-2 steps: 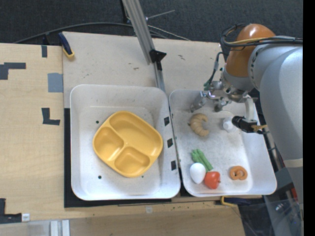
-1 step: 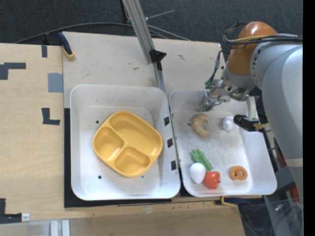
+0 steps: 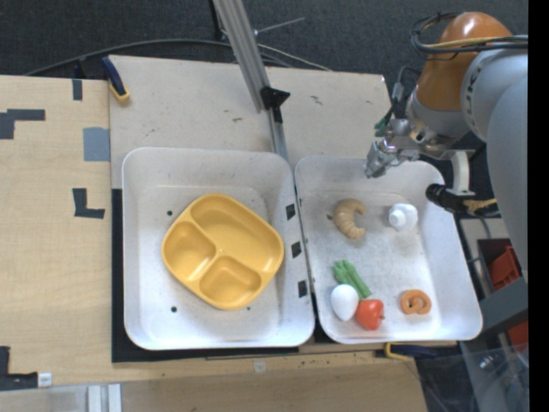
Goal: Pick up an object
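A: Bench, from above: the gripper (image 3: 378, 166) hangs over the right bin's (image 3: 446, 312) far rim, carrying nothing; its grip cannot be told.

B: Nearest target: the croissant (image 3: 350, 218), just below. Best centre over it before descending.

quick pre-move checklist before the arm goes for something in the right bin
1. Gripper above the right bin: ok, at its far edge.
2. Gripper carrying nothing: cannot tell, fingers too small to read.
3. Croissant free to grab: ok, lies apart from the rest.
4. White bottle free to grab: ok, alone near the croissant.
5. Egg free to grab: not ok, touches the tomato and green vegetable.
6. Yellow tray out of the way: ok, in the left bin.
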Available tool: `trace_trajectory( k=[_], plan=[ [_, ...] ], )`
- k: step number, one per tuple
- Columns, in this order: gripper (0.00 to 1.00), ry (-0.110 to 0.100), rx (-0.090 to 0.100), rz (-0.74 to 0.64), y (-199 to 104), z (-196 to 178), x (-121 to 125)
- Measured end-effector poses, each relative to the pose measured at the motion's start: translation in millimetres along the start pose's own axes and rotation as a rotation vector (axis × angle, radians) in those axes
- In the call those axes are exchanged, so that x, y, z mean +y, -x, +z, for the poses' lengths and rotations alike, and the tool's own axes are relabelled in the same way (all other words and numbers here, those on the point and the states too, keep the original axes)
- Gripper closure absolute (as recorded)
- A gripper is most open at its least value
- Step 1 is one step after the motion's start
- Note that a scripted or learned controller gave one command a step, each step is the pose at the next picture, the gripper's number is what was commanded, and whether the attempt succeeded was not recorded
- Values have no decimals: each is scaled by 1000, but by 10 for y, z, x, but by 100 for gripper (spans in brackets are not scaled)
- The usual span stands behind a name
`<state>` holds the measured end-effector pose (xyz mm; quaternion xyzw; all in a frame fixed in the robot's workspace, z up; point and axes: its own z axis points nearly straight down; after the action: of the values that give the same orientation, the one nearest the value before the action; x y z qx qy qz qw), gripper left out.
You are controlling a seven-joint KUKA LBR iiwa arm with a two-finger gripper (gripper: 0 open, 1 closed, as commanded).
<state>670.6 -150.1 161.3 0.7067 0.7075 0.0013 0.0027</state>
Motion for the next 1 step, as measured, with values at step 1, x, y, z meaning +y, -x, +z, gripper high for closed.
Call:
trace_trajectory(
  k=[1],
  plan=[
    [100, 1, 0, -1, -12, -641, 51]
  ],
)
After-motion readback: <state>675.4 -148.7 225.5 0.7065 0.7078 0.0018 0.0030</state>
